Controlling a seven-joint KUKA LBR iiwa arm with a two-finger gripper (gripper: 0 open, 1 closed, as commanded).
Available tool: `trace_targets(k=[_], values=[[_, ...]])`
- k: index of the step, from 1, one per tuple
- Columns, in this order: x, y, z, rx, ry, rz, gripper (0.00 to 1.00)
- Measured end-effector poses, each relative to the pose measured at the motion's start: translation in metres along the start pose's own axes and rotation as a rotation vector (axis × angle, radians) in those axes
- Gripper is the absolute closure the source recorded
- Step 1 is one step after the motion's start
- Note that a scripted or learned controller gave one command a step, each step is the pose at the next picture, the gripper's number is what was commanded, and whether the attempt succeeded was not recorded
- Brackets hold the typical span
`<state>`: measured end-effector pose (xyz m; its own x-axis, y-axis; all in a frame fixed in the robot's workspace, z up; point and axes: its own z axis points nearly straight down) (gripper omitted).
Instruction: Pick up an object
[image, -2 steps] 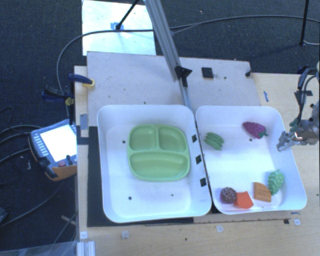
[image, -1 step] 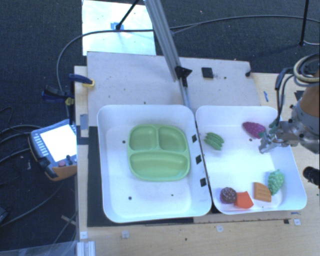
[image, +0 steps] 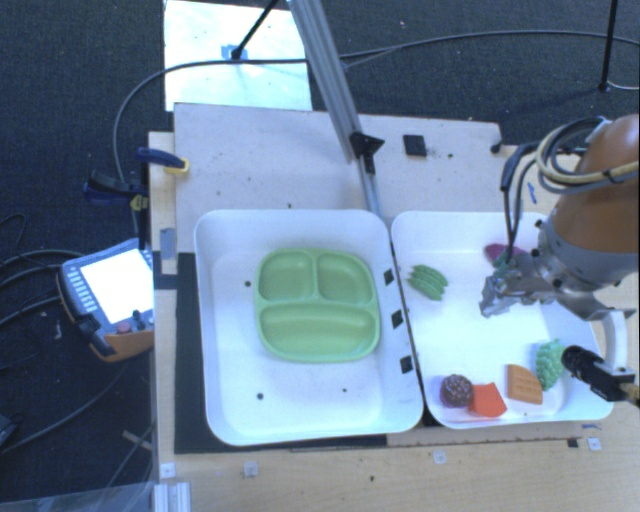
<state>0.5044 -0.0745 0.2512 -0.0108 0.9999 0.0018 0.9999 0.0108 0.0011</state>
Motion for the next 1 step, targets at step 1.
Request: trace_targets(k=[1], values=[[0.0452, 0.0071, 0.0087, 0.000, 0.000, 0.001, 1.00]])
